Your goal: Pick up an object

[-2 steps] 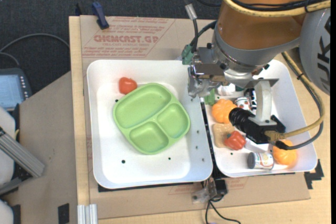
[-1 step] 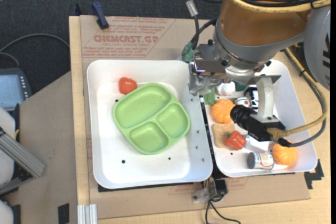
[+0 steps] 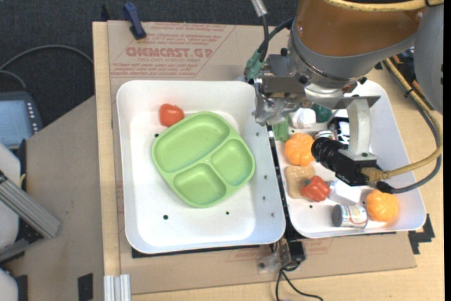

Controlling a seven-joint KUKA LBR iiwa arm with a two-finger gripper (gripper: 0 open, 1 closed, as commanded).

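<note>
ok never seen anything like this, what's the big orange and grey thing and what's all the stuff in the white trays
The big orange and grey shape is a robot arm, seen from a single camera fixed above the bench and looking down at a slant. The arm reaches in from the right, and its gripper hangs low over the spot where two shallow white bins meet. Its job is to pick up an object.

The left bin holds a green divided plate and a small red toy tomato beside it. The right bin holds a jumble of toy food: two orange pumpkin-like pieces, a red pepper, a small jar and other bits. I can't see anything between the gripper's fingers.
</note>
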